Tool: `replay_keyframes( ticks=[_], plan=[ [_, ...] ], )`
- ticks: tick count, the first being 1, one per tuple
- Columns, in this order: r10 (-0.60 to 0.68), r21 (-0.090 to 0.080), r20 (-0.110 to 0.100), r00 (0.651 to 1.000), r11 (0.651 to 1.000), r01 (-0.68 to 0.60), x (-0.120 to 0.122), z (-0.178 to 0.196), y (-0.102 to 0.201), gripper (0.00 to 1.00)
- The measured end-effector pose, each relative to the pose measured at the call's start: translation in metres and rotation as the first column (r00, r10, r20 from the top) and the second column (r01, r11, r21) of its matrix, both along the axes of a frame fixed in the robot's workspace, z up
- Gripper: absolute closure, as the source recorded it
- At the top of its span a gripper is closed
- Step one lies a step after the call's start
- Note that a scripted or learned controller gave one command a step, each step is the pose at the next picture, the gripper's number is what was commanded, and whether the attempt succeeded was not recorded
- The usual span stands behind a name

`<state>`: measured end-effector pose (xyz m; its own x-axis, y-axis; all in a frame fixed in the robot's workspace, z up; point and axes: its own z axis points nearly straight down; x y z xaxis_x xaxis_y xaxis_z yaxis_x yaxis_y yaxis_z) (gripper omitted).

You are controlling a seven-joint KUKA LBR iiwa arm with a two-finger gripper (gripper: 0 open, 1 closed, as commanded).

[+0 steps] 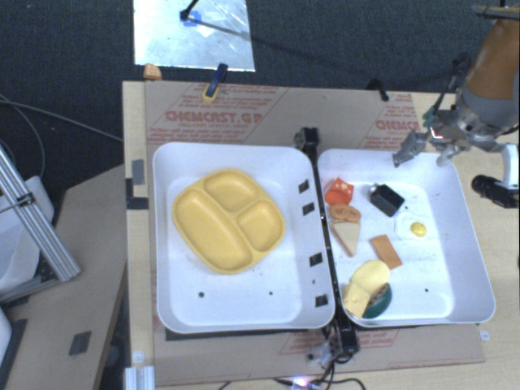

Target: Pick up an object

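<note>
Camera view puts my claw (425,148) at upper right, spread open and empty above the right bin's (455,295) far rim; I judge this the approach; next, descend onto the black block (387,199) nearby.

A rounded arm segment with an orange-brown band (497,65) is seen at the right edge, its colour warm and matte. Below the band, a pale grey metallic wrist collar (486,117) is made out, ring-shaped and slightly glossy. A small reddish-pink spot is caught on the collar's left side, perhaps an indicator light, though the picture is too soft to be sure. A thin dark cable (452,83) is traced along the arm's left flank. At the end, the grey two-finger gripper (424,153) is shown, its two short prongs pale grey and blunt.
</note>
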<state>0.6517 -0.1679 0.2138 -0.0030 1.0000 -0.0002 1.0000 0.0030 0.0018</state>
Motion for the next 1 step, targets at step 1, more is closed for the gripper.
replay_keyframes(
  ticks=[1],
  plan=[
    [-0.002, 0.003, -0.011, 1.0, 1.0, 0.002, -0.046, -0.1318, 0.0084, 0.0]
  ],
)
